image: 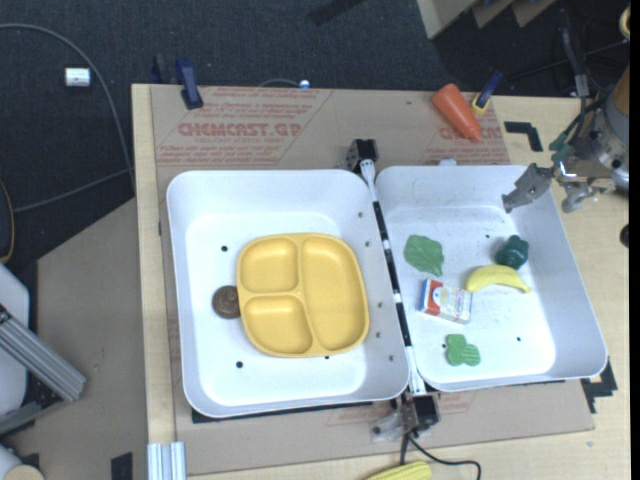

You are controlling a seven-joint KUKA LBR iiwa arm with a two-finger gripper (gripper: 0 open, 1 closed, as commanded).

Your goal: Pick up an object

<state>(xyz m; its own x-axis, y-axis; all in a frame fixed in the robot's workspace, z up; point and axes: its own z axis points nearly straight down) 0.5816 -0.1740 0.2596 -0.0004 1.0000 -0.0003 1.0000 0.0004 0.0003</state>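
The banana (498, 280) is, in my judgement, the likeliest object for this pick, because it lies in the right bin (570, 268) close to the arm; it touches or almost touches a dark green piece (515, 252) at its upper end. The jaws (545, 180) hang over the upper right corner of that bin, above the white floor and apart from every object; whether they are open or closed I cannot tell, because the view is slanted and the metal parts are small and blurred; nothing is seen between them.

Going outward, a leafy green piece (424, 254) lies near the bin's left wall, a small red and white packet (441, 299) lies in the middle, and another green piece (461, 350) is near the front edge; they are spread apart, which should leave room for a descent on one of them.

The left bin (190, 268) carries a yellow divided plate (301, 294), and a brown disc (226, 302) is partly under its left rim. On the desk (250, 128) behind the bins lies an orange carrot (458, 113), outside both bins, so I judge it is not a target.
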